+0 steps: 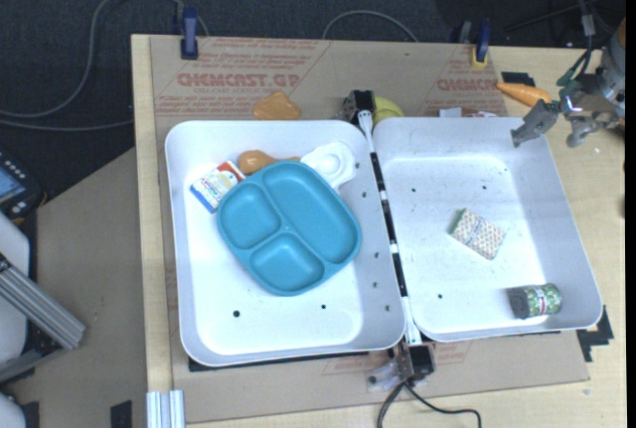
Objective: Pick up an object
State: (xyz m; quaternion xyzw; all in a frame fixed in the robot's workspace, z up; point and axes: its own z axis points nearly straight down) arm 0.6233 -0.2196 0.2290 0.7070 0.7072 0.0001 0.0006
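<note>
Dark carpet surrounds a pale wooden bench (149, 217) that carries two shallow white bins side by side, seen from above at a slant. At the far right edge, the pincer (556, 126) hangs over the far right corner of the right bin (437, 307); whether its fingers are spread or pressed together cannot be told, and nothing shows between them. Just beside it, on the bench past the bin's far rim, lies an orange carrot-shaped toy (521, 92). Inside the right bin, near its middle, sits a small patterned packet (479, 233), and at its near right corner lies a small green can (537, 300) on its side. The left bin (199, 317) holds a blue divided tray (288, 227), with a small white and blue box (215, 186) touching its far left edge, an orange rounded piece (255, 160) behind it, and a white cup-like piece (330, 162) at its far right. Beyond the bins, an orange lump (276, 105) and a yellow-green ball (386, 108) rest on the bench.
</note>
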